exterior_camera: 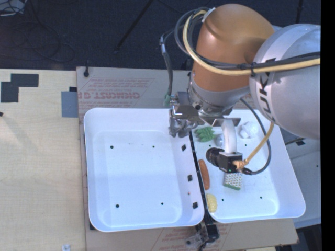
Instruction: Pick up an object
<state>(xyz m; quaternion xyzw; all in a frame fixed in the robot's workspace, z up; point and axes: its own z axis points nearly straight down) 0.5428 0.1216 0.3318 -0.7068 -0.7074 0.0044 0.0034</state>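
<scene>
My gripper (179, 125) hangs over the ridge between the two bins, at the back left corner of the right bin (272, 205), under the big orange wrist. Just to its right lies a green leafy piece (205, 135). Further forward along the ridge an orange-brown sausage shape (204, 174) lies lengthwise, and a small yellow piece (211, 202) sits near the front. A green block with a white dotted face (233, 181) rests mid-bin. A white object (248, 130) lies at the back right. Nothing shows in the gripper.
The left bin (97, 156) stands beside the right one on a cardboard sheet (120, 90). The arm's grey body covers the right bin's back right area. A pale wooden bench top (36, 166) spreads to the left.
</scene>
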